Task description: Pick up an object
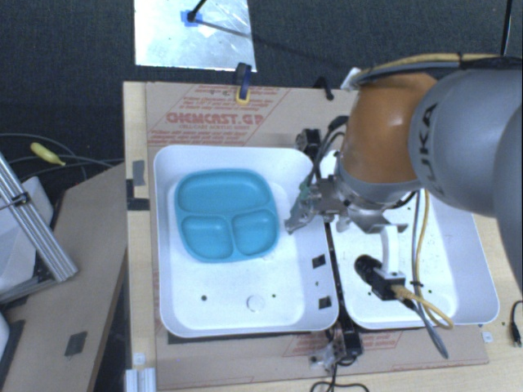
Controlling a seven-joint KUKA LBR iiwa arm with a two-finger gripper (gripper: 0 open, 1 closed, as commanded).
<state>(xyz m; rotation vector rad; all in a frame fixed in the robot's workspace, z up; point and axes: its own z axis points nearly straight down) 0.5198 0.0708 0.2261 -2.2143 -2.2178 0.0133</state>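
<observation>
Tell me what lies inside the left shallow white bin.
The left white bin holds a blue plastic three-compartment tray, lying flat in its upper half. The grey arm with the orange band covers the bin's upper right corner, so anything there is hidden.
</observation>
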